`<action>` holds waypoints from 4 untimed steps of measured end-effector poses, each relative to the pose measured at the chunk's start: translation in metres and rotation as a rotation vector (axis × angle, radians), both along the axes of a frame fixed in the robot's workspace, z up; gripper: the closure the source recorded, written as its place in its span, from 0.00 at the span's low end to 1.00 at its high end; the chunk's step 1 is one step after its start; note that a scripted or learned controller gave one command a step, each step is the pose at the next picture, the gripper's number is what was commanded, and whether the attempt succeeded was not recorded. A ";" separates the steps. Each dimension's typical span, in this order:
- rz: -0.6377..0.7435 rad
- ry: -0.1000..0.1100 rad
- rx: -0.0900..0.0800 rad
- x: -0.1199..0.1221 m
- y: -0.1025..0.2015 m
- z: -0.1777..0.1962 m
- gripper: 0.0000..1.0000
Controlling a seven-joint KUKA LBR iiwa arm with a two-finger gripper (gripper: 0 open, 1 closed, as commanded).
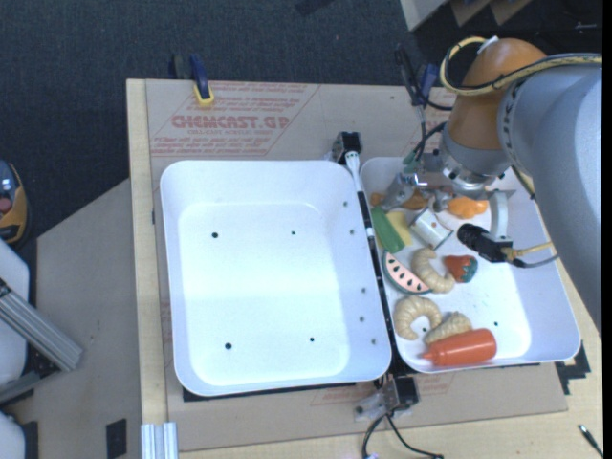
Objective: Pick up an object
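The grey arm [564, 151] is reaching in from the upper right of the frame, its gripper [435, 191] hanging over the upper end of the right bin [550, 328]; whether it is released or clenched I cannot tell; the objects are lying in that bin, right of centre: a green piece [388, 229], a watermelon slice [405, 273], a strawberry [460, 267], a curled shrimp [413, 312] and an orange-red carrot [461, 348] at the lower edge; the left bin [268, 275] is sitting alongside.

Counter [239, 118]: tan board, red print along far edge. Directly on it: two shallow white bins touching side by side, left bin [182, 256], right bin [545, 328]. Blue-yellow clamp [201, 79] grips far-left edge.
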State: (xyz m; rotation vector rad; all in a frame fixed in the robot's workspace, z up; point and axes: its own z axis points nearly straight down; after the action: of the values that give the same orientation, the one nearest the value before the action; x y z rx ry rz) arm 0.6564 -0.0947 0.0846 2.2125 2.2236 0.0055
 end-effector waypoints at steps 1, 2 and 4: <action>-0.003 0.004 -0.001 -0.003 -0.002 0.011 1.00; -0.003 0.005 -0.001 -0.003 -0.002 0.010 0.00; -0.001 0.017 0.000 0.008 0.004 -0.001 0.00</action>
State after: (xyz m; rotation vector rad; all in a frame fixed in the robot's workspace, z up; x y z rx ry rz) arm 0.6647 -0.0908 0.0841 2.2219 2.2311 -0.0128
